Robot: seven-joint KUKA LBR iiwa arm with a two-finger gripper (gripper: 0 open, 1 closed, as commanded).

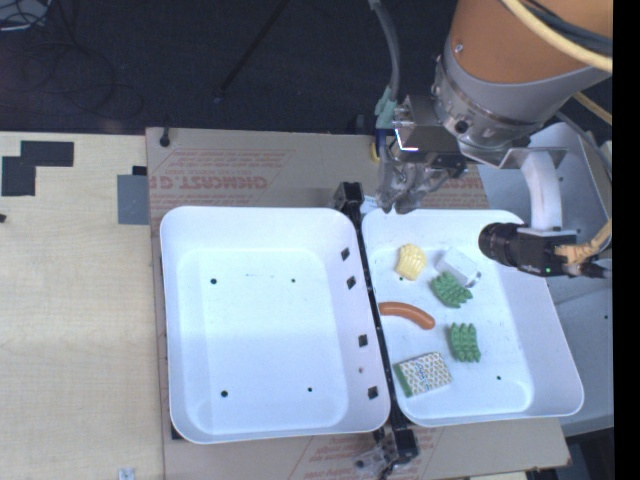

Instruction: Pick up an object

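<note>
The right bin (545, 368) holds a yellow corn piece (409, 261), an orange sausage (406, 314), two green knobbly toys (450, 290) (463, 342), a small white block (459, 266) and a patterned green-and-white packet (423, 374). My gripper (404, 196) hangs over the far left corner of the right bin, behind the corn piece and above the bin floor. Nothing shows between its fingers.
The left bin (190, 268) sits beside the right one, with a black clip strip (360, 288) along their shared edge. A black cylinder (510, 245) juts in at the right bin's far right edge. Cardboard (250, 173) lies under both bins.
</note>
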